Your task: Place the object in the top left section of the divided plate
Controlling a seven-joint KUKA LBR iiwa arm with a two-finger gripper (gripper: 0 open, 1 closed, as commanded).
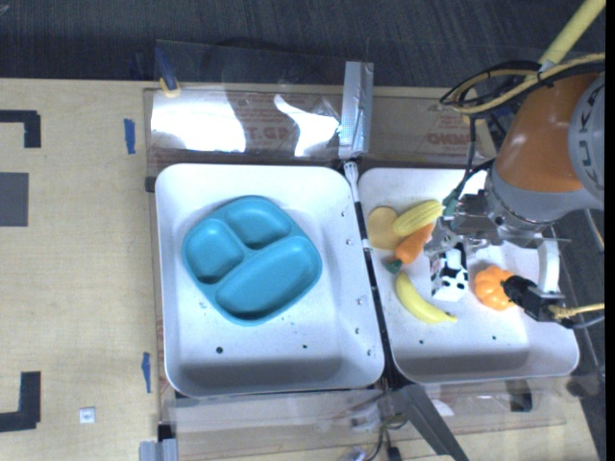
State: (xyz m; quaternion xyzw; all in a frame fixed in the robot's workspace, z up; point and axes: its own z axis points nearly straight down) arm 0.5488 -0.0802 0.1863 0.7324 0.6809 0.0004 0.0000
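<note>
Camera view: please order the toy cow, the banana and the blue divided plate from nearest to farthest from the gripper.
From the gripper:
1. Toy cow, just below it, right bin.
2. Banana, lower left of the cow.
3. Blue divided plate, left bin.

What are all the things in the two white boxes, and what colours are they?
Divided plate: one, blue, in the left bin.
Banana: one, yellow, right bin, near its middle.
Corn: one, yellow, right bin's upper left.
Carrot: one, orange, just below the corn.
Cow toy: one, black and white, beside the banana.
Pumpkin-like toy: one, orange, right of the cow toy.
Gripper: one, grey, over the right bin, above the cow toy.
</note>
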